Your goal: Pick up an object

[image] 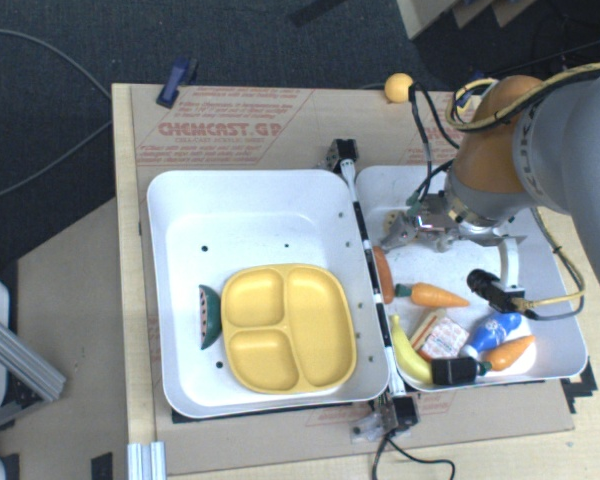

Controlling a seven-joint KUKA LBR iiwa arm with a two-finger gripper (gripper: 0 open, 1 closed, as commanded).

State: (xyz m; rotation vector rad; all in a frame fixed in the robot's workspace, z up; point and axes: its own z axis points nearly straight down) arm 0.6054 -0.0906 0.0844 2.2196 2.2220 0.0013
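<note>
The toy carrot (435, 295) lies in the right bin (570, 353), near the gripper (420, 226) (whose opening cannot be told here). It is judged light, rigid and slippery; it is best taken across its thick orange middle.

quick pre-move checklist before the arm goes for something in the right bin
1. Tool over the right bin: ok, it sits above the upper left part.
2. Nothing seen between the tool's fingers: ok.
3. Finger opening: cannot tell.
4. Nearest targets apart from each other: ok, the carrot lies apart from the sausage by the divider.
5. Lower pile separable: not ok, the banana, snack packet and black object crowd together.
6. Cable clear of the items: not ok, the black connector hangs just above the pile.
</note>
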